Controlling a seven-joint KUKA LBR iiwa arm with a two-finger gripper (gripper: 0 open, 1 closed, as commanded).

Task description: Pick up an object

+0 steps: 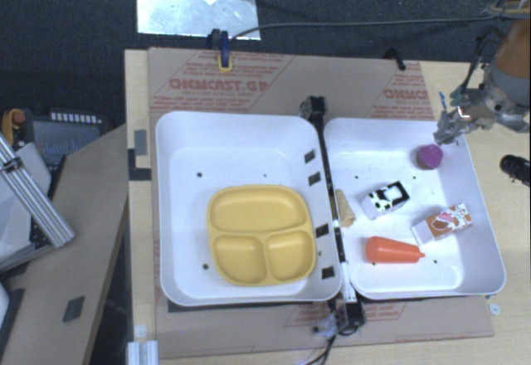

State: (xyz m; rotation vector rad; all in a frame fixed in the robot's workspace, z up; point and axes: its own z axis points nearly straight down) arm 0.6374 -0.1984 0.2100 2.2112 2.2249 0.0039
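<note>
**Claw poised over the purple ball**

Claw [448, 128] hovers at the right bin's [485, 226] far edge, just above the purple ball [429, 157]; whether it is open, I cannot tell. Round and near the wall, the ball could roll away on contact.

This is a robotics lab or test cell. Two white bins [249, 127] sit side by side on a brown protective sheet printed with a maker's name [220, 83], clamped at the far edge [221, 51]. Cables [365, 21] run across dark carpet [66, 15]. An aluminium rail [33, 197] and a handheld control unit [62, 135] lie at the left.
</note>
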